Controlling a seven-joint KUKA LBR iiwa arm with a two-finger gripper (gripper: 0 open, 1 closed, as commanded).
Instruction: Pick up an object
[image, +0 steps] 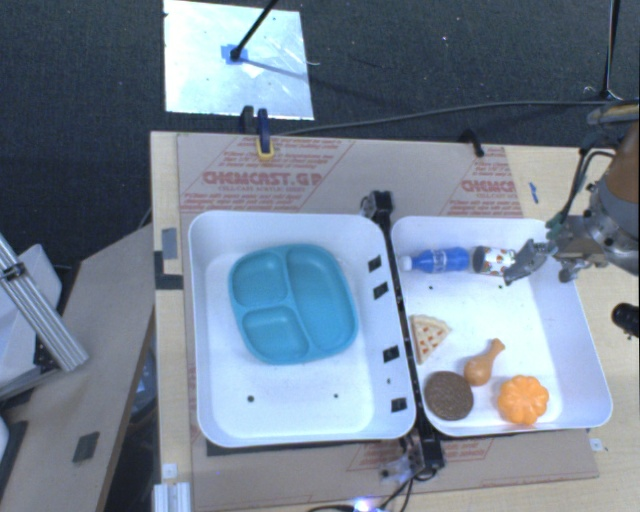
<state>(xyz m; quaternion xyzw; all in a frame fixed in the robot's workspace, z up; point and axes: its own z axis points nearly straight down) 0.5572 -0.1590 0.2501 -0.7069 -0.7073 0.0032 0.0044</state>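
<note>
The right bin (570, 340) holds several toy items. A blue bottle (440, 260) with a white cap lies along its far wall, and a small dark object (490, 260) sits just right of it. Nearer the front lie a pizza slice (430, 335), a tan drumstick (483, 362), a round brown cookie (449, 395) and an orange pumpkin (523, 398). My gripper (525, 262) hangs over the bin's far right part, right beside the dark object. I cannot tell whether it touches that object. I see nothing held in it.
The left bin (210, 400) carries a blue divided plate (293, 303). A black hinge strip (395, 320) runs between the two bins. The arm's grey wrist (600, 235) reaches in over the right bin's far right rim. A cable (440, 110) crosses the floor behind the bench.
</note>
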